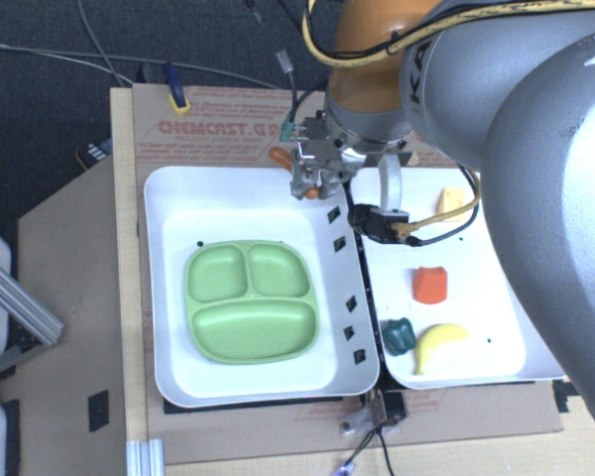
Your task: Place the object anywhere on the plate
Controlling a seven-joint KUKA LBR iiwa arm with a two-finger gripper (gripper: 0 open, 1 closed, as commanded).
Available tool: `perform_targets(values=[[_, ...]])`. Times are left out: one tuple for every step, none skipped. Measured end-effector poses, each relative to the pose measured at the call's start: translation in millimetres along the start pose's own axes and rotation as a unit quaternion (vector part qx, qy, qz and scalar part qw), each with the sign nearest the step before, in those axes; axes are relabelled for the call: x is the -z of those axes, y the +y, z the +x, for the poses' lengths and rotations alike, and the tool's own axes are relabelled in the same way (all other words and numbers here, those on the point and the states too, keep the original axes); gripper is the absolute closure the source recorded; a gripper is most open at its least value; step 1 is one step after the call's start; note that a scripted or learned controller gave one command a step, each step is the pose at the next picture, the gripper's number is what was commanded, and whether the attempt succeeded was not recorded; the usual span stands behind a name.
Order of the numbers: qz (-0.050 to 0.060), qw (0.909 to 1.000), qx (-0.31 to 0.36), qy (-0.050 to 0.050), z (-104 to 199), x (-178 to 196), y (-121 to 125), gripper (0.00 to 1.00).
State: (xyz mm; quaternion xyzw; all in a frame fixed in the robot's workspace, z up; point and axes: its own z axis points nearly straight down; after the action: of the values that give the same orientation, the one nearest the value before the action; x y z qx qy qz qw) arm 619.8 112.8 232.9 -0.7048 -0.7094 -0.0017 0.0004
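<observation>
A green divided plate (251,300) lies in the left bin (169,266), with nothing resting in its three compartments. My gripper (312,184) hangs over the far right corner of that bin, well beyond the plate's far edge. A small orange thing (280,154) shows just left of the gripper body at the bin's far rim; what it is cannot be made out. In the right bin (496,360) lie a red-orange block (430,285), a yellow banana (437,343), a teal piece (398,336) and a pale yellow wedge (453,200).
The grey arm with its orange band (397,18) covers the upper right and the right bin's far side. A black cable (416,228) loops over the divider between the bins. Cardboard (218,117) lies under the bins.
</observation>
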Motion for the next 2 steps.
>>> perform_targets(values=[[0.0,1.0,-0.001,0.0,52,5,2,1.0],[0.0,1.0,-0.003,-0.001,66,0,10,1.0]])
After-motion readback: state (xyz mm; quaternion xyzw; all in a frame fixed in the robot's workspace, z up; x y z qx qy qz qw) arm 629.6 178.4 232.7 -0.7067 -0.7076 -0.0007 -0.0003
